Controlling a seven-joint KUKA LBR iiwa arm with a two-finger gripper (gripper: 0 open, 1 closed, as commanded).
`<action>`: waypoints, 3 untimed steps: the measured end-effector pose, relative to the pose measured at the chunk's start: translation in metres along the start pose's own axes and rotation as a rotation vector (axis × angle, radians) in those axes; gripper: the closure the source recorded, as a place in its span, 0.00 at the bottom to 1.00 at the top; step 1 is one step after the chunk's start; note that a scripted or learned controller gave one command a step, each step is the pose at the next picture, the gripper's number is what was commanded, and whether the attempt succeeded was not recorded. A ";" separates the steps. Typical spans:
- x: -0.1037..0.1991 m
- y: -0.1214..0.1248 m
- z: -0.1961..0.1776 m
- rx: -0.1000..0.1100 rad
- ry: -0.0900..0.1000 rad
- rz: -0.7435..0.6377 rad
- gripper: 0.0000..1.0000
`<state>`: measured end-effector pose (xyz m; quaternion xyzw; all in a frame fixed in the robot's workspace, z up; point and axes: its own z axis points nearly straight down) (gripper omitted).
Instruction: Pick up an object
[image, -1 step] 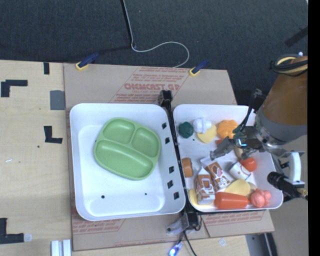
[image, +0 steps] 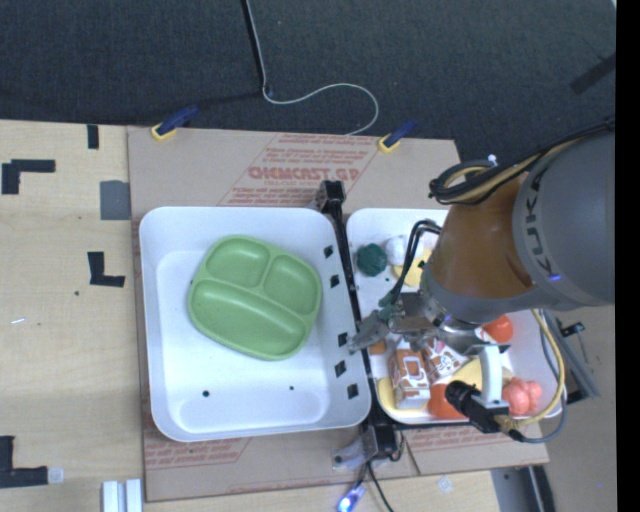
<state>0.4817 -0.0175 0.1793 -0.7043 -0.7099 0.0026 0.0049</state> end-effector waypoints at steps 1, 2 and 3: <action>0.032 0.002 -0.196 -0.028 -0.001 0.001 0.00; 0.031 0.000 -0.197 -0.008 -0.004 0.005 1.00; 0.100 0.000 -0.259 -0.016 -0.001 -0.002 1.00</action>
